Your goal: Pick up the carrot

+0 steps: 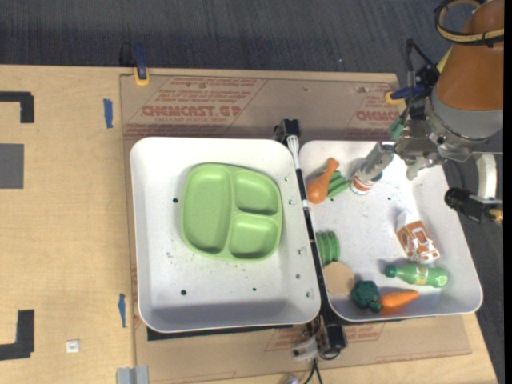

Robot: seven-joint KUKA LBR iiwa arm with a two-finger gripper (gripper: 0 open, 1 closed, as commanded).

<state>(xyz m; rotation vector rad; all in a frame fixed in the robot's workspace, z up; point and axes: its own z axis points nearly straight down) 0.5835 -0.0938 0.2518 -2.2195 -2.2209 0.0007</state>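
A tan bench (64, 230) carries a brown cardboard sheet (240, 102) printed with red lettering, and two shallow white bins sit on it side by side, with dark carpet beyond the far edge. The arm (472, 78), grey with an orange band, reaches in from the right above the far part of the right bin (464, 238). Its gripper (404, 154) hangs over that bin's far right area; how far its fingers are parted cannot be told from this angle, and nothing can be seen held between them.

Just to the left of the gripper lies a small grey and white tube-like object with a red end (370, 170), tilted. Further left, near the bin's far left corner, is an orange toy drumstick-shaped piece (322, 178) touching a small green piece (338, 186). Nearer the camera, a white and orange packet (418, 241) lies towards the right side of the bin, and a green bottle (418, 274) lies on its side just below it.

The carrot (398, 299) lies in the near part of the right bin, well apart from the gripper, its thick end against a dark green broccoli piece (367, 294). A tan round disc (338, 278) sits beside the broccoli, and a ribbed green object (327, 246) lies by the left wall.

The left bin (160, 294) holds a light green divided plate (232, 210) with three compartments.
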